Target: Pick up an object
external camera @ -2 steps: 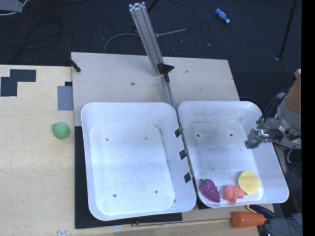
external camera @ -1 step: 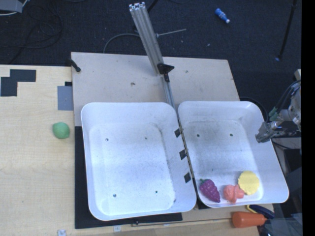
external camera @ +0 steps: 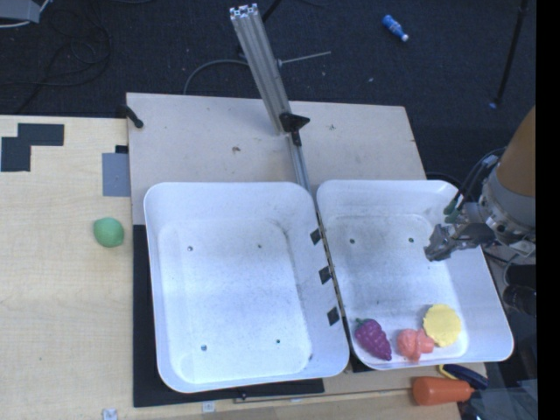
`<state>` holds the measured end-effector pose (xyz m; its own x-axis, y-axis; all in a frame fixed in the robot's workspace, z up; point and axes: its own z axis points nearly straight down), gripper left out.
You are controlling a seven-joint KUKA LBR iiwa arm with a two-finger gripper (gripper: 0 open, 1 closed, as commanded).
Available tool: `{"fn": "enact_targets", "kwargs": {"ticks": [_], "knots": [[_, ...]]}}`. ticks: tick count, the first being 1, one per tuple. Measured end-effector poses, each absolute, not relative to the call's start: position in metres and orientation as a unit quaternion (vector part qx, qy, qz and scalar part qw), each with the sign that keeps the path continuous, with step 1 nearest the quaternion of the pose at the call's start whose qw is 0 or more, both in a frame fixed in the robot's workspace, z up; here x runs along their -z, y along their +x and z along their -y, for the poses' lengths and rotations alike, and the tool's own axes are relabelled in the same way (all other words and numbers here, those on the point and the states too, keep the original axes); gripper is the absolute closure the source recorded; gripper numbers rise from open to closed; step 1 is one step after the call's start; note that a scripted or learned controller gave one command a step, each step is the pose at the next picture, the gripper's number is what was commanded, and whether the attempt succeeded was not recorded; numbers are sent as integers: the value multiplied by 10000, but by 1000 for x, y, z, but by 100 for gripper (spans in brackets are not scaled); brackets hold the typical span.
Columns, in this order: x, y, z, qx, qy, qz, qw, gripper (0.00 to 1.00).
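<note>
In the right bin [external camera: 385, 199], three toys lie along the near edge: a purple grape bunch [external camera: 374, 338], a pink-orange piece [external camera: 414, 343] and a yellow round piece [external camera: 443, 324]. My gripper [external camera: 440, 246] hangs over the bin's right side, above and behind the yellow piece, well apart from all three. Nothing shows between its dark fingers.
The left bin [external camera: 166, 208] stands beside the right one, joined by black clips. A green ball [external camera: 108, 232] rests on the wooden bench at left. An orange toy [external camera: 442, 389] lies outside the right bin's near edge. A metal bar [external camera: 267, 68] slants at the back.
</note>
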<state>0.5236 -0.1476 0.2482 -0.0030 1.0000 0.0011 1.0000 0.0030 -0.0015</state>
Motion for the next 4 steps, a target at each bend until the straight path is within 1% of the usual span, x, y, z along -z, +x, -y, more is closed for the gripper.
{"fn": "enact_targets", "kwargs": {"ticks": [1, 2, 3, 4], "knots": [[-246, 531, 101, 2, -7059, 7083, 5, 100], [-235, 533, 44, -1, -7057, 7085, 8, 100], [-240, 534, -15, -1, -7060, 7082, 1, 100], [-231, 536, -62, -4, -7061, 7081, 7, 100]]}}
